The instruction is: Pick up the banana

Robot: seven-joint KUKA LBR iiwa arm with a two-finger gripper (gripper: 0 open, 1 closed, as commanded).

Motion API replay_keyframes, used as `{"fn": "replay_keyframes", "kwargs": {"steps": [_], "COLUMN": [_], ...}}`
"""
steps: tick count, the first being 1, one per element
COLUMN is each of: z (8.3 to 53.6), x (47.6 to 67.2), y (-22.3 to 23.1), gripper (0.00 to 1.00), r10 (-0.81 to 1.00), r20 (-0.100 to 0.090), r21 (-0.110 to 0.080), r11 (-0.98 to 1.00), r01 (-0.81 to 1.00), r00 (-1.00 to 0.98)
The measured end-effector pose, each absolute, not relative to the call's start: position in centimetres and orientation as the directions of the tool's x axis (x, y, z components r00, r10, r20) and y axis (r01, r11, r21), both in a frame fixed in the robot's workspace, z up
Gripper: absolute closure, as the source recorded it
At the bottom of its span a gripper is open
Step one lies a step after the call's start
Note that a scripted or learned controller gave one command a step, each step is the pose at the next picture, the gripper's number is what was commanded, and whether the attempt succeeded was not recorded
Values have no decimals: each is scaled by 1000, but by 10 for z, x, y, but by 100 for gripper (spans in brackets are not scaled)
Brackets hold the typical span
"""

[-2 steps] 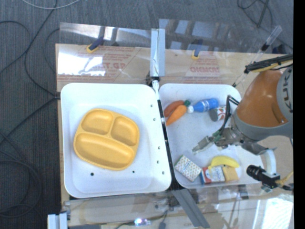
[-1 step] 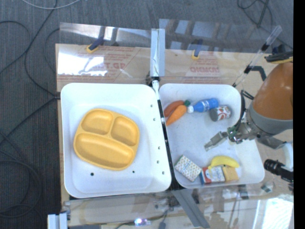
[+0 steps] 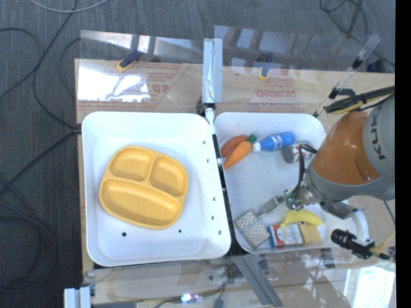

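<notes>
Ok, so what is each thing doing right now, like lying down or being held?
banana: lying in the right bin, beside the end effector
carrot: lying at the right bin's left wall
bottle: on its side, blue cap on
yellow tray: flat in the left bin, nothing in it
end effector: low in the right bin

Two white bins sit side by side: the left bin (image 3: 90,172) and the right bin (image 3: 270,122). One yellow divided plate (image 3: 143,186), one banana (image 3: 303,217), one carrot (image 3: 236,151), one bottle (image 3: 275,141), one sponge (image 3: 252,228), one small box (image 3: 290,235).
</notes>
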State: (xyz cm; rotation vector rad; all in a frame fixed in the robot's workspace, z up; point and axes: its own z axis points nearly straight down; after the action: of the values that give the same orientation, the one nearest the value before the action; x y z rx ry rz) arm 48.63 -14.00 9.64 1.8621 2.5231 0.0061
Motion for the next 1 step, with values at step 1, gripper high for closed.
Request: {"fn": "replay_keyframes", "kwargs": {"steps": [1], "z": [94], "x": [492], "y": [-122], "gripper": [0], "r10": [999], "r20": [-12], "r21": [29], "r11": [-40], "r01": [999], "r00": [40]}}
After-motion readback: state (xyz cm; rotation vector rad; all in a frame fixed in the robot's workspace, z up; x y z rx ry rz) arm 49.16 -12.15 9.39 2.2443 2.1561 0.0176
